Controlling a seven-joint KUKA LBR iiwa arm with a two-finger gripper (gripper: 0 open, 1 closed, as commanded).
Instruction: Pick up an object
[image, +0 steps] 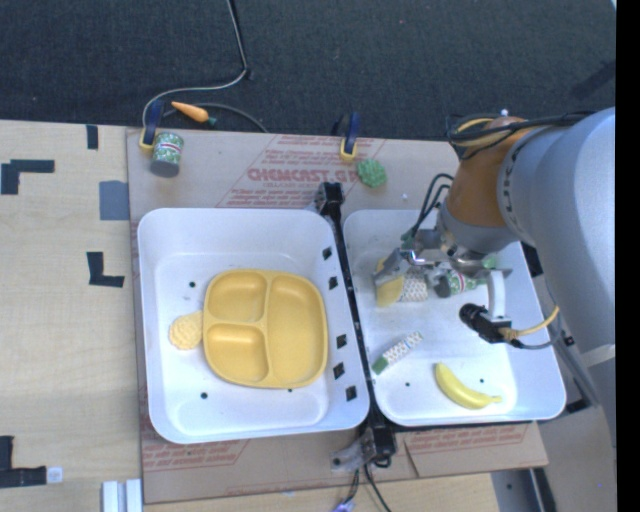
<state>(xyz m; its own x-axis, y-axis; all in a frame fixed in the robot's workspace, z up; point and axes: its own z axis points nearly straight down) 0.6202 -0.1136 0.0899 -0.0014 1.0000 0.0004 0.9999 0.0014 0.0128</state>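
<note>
The arm (540, 190) enters from the right and bends down over the far part of the right bin (540, 405). Its gripper (418, 262) sits low among a small cluster of items there. Whether the fingers are spread or closed cannot be told; the metal parts blur into the clutter beneath them, and no object can be confirmed between them.

Contents of the right bin: a yellow block-like item (389, 290) just left of the gripper, touching or nearly touching it; a small speckled packet (415, 287) beside that; a green-and-white item (462, 281) on the right side of the cluster (partly hidden by the wrist). Nearer in the bin lies a slim patterned stick with a green end (398, 351), tilted, well apart from the cluster. A banana (464, 388) lies by the near wall, right of the stick.

Contents of the left bin (160, 250): a yellow divided plate (267, 328) at centre, three compartments showing, and a round yellow waffle-textured piece (185, 331) touching its left edge.

On the worktop (60, 300) beyond the bins: a small can (166, 152) at far left, a green leafy toy (372, 173) near the dividing line, and two clamps (348, 137) at the far edge of the cardboard sheet.
</note>
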